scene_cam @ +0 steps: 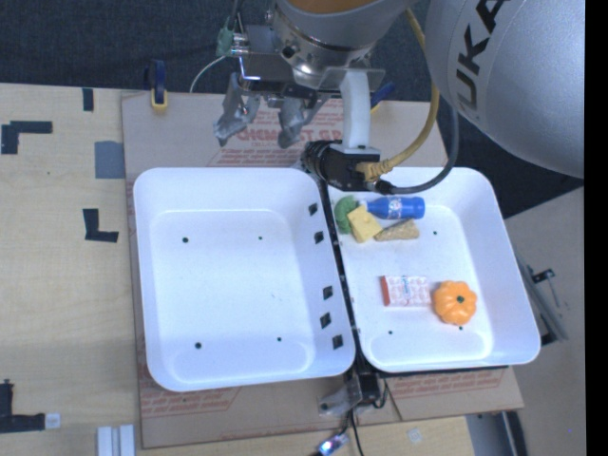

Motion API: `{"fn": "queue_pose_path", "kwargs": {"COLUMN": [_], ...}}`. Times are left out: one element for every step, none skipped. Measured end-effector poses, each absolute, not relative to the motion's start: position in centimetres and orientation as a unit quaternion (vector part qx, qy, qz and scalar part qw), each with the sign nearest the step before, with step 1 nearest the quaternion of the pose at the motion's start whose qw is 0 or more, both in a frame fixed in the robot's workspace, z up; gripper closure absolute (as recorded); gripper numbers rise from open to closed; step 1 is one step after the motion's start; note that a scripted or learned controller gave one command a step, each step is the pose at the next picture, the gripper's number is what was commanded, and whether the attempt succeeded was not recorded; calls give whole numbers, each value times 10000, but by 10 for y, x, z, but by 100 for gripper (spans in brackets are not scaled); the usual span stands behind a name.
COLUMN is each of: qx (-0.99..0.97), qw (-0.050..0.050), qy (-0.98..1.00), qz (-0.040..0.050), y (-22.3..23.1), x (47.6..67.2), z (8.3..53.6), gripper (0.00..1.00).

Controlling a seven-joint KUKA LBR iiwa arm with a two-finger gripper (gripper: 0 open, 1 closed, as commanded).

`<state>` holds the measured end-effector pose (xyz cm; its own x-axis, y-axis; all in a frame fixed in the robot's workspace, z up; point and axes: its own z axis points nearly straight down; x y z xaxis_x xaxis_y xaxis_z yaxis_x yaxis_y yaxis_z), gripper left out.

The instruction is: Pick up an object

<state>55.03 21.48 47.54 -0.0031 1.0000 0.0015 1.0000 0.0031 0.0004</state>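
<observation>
right bin far end: blue bottle (395, 206) on its side | yellow block (363, 224) touching green piece (345, 208) | tan wedge (399, 232) just beside block | mid-bin: red-white packet (406, 290) flat | orange pumpkin (455, 302) beside packet

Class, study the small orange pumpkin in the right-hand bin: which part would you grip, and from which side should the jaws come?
Grip the orange pumpkin across its round body, coming straight down from above. It sits stem up on the floor of the right bin. Probably best to close along the line running toward the far and near bin walls, where there is bare floor; the red-and-white packet lies close on its left.
</observation>
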Motion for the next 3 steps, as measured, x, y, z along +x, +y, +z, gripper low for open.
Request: {"fn": "queue_pose_path", "kwargs": {"qx": [-7062,-7062,-7058], "qw": [30,-14,-23], "qy": [-7080,-7080,-7084], "qz": [73,-30,-55], "y": [234,234,234], "x": [540,566,570], "z": [343,420,529], "gripper": [100,100,100]}}
